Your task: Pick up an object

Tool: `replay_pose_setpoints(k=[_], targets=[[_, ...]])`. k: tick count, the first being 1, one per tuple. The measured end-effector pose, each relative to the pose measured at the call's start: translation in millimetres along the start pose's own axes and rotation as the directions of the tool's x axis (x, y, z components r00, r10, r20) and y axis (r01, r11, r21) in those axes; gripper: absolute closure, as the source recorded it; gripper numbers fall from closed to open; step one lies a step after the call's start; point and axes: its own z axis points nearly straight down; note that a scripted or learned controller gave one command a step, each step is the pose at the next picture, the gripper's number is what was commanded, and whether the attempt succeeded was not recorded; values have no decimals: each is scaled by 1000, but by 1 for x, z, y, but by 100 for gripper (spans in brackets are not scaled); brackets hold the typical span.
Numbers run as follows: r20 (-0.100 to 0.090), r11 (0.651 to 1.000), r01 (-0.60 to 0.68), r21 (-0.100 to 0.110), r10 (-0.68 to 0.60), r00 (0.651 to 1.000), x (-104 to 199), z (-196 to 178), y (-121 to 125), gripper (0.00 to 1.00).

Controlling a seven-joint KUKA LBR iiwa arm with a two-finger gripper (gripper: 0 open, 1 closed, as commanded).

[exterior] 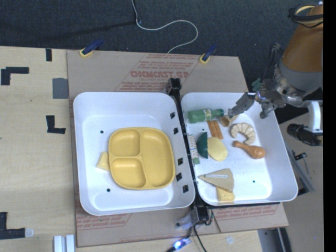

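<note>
The right bin (273, 185) holds several toy foods: a green bottle (205, 115), a brown stick (214, 129), a curled beige croissant (244, 132), a brown drumstick (251, 150), a yellow lemon (218, 150), a dark green piece (201, 145), a tan sandwich wedge (218, 178) and a yellow cheese block (226, 195). My gripper (248, 112) hangs over the bin's upper right part, just above the croissant and right of the bottle. It is open, with nothing between its fingers.
The left bin (86, 114) holds a yellow divided plate (142, 158) and a pale yellow wedge (102, 161) at the plate's left. A black divider clip (175, 85) sits between the bins. A cable (157, 25) lies on the dark floor behind.
</note>
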Motion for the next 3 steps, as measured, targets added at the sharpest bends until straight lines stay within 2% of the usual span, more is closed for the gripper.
replay_pose_setpoints(k=[1, 2, 3], targets=[[1, 1000, -1, 5, 1, 1000, -7, 48, 3, 0], [-1, 1000, 0, 7, 0, 1000, 0, 110, -3, 0], [0, 1000, 0, 5, 0, 1000, 2, 155, -1, 0]])
